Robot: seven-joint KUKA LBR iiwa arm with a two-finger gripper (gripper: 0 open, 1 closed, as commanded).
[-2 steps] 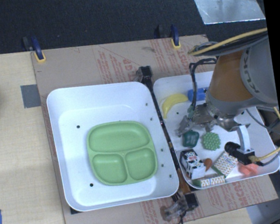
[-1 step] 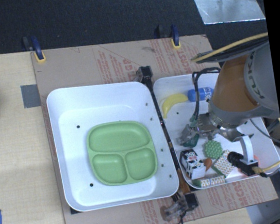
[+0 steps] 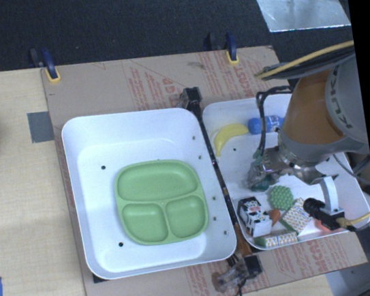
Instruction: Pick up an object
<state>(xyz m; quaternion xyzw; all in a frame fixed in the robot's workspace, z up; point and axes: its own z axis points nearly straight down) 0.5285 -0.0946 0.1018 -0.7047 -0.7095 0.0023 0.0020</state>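
Well, end effector [image 3: 263,172] low in right bin [image 3: 234,110], just right of banana [image 3: 228,135]; grip state can't tell. Banana prob light, smooth, curved — grab mid-body.

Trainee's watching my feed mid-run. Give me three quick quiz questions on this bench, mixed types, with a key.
1. True or false: the green divided plate lies in the same bin as the banana.
2. Which bin is the gripper over? A) left B) right
3. Fill in: the blue object lies beside the ____.

Key: 1 false, the plate is in the left bin; 2 B, the right bin; 3 banana.
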